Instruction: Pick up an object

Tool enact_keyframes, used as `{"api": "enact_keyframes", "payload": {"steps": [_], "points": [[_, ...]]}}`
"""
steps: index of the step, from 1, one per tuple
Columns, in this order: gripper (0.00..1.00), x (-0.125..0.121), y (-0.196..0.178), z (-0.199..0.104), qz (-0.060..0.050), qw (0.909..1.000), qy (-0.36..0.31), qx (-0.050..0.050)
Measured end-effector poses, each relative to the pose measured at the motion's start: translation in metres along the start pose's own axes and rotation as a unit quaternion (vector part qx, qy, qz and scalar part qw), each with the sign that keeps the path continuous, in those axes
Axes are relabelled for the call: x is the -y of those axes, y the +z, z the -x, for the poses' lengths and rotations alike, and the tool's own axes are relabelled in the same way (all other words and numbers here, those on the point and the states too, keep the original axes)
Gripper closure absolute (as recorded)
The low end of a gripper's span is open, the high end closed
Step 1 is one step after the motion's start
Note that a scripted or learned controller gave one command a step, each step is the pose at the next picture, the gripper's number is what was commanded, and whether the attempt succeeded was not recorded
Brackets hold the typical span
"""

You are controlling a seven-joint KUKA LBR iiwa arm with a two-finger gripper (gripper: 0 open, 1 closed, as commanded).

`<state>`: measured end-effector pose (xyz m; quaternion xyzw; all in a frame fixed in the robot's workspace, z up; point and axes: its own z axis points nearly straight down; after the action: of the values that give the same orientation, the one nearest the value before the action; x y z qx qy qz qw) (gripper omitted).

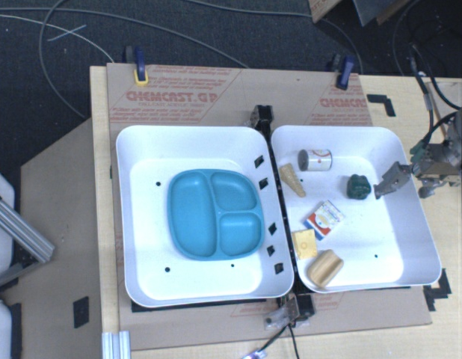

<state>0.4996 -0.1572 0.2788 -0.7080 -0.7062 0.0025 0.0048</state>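
Over at the right bin's (410, 268) far edge the gripper (392, 180) hangs low, and honestly it's too small and dark to tell if it's spread or pinched; nothing looks caught in it. Closest pick is the dark green lump (358, 186) just beside it, sitting apart from the small can (315, 159) and the snack packet (324, 218). Best bet is probably to center right over the lump, drop straight down and squeeze across its narrow side so it doesn't squirt away.
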Motion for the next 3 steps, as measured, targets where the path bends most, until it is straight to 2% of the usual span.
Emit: {"api": "enact_keyframes", "payload": {"steps": [1,3], "points": [[0.0,-0.002,-0.005,0.0,0.005,1.0,-0.001,0.001],[0.0,0.003,0.081,-0.004,0.002,1.0,-0.001,0.0]]}}
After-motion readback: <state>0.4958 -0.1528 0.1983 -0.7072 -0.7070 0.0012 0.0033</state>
